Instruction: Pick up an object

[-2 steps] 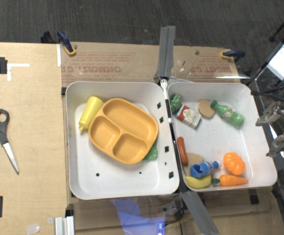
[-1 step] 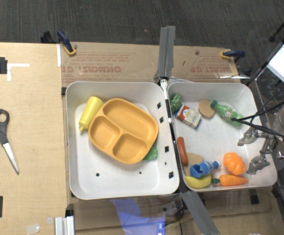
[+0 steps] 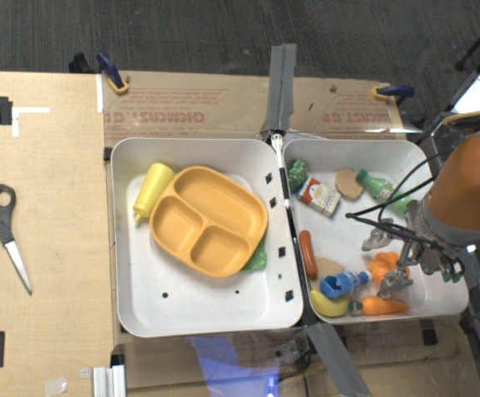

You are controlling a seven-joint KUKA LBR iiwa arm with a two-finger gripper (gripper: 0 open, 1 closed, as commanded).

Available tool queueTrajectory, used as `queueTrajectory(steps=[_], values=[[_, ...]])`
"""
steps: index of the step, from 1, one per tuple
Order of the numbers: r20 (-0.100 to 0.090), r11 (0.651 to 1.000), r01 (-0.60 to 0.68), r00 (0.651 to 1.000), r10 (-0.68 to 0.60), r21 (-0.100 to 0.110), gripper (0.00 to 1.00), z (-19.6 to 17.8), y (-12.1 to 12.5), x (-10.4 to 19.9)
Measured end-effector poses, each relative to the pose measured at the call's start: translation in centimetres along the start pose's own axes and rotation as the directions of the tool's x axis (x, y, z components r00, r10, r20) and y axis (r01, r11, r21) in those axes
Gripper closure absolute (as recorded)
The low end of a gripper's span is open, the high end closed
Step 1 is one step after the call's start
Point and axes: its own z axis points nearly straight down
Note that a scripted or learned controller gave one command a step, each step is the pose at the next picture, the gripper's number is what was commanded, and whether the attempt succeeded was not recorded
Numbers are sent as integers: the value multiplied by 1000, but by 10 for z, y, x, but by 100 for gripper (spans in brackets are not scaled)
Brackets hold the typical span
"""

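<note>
Orange-banded arm [image 3: 468, 184] with black cables and a seemingly silver metal gripper [image 3: 391, 259].

arm: comes in from the right edge of the frame, orange band [image 3: 468, 184] at mid-right
wrist: angled down and left, cables trailing off it
gripper [image 3: 387, 261]: low in the lower right, metal fingers [image 3: 395, 281] spread apart

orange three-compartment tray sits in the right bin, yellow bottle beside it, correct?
Wrong bin. The camera view shows the orange three-compartment plastic tray in the left white bin, with the yellow plastic bottle beside it, at its left edge.
</note>
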Motion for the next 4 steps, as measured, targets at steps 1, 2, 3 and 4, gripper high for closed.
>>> queueTrajectory(steps=[1,2,3,4], values=[[7,1000,-1,1000,1,3,0,-1,20,2],[-1,1000,4,1000,-4,0,100,-9,22,3],[-17,996,88,996,-88,-7,100,-87,65,-25],[1,1000,-18,1000,18,3,100,-3,63,-51]])
